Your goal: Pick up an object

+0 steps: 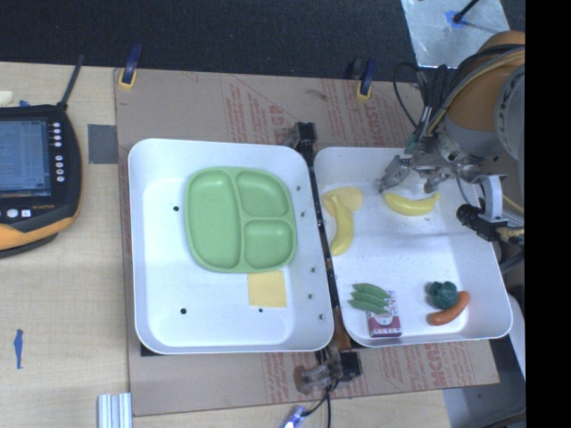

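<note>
My gripper (pixel 414 182) hangs over the far part of the right bin (pixel 482 275), its fingers spread open. A small yellow banana (pixel 411 205) lies on the bin floor just below and in front of the fingertips, and nothing sits between them. Other objects in this bin are a larger yellow banana (pixel 341 218) by the left wall, a green pea pod (pixel 370 296), a small red box (pixel 385 325) and an orange carrot with a green top (pixel 446 306) near the front.
The left bin (pixel 156 266) holds a green divided plate (pixel 241 218) and a yellow cheese slice (pixel 268 289). A handheld control pendant (pixel 31 172) lies on the bench at far left. Cables and the arm's wrist (pixel 482 105) crowd the right bin's far right corner.
</note>
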Robot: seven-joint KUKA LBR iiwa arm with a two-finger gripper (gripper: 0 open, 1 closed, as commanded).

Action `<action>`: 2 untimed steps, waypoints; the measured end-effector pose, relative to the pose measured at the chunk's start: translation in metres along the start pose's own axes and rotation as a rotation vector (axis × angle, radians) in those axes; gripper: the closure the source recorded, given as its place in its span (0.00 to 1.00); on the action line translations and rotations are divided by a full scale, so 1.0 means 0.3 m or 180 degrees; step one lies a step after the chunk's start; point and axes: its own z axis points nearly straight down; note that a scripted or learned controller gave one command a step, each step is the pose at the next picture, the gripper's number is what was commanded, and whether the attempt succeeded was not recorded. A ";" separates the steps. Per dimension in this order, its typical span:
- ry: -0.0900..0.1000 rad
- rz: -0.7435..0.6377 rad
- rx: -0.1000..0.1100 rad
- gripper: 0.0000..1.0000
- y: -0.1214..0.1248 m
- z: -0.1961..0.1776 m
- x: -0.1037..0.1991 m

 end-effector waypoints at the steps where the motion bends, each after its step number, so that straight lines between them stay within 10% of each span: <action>1: 0.0000 0.0004 0.0006 0.00 -0.037 0.092 -0.086; 2: -0.0001 -0.0005 0.0008 1.00 -0.036 0.055 -0.087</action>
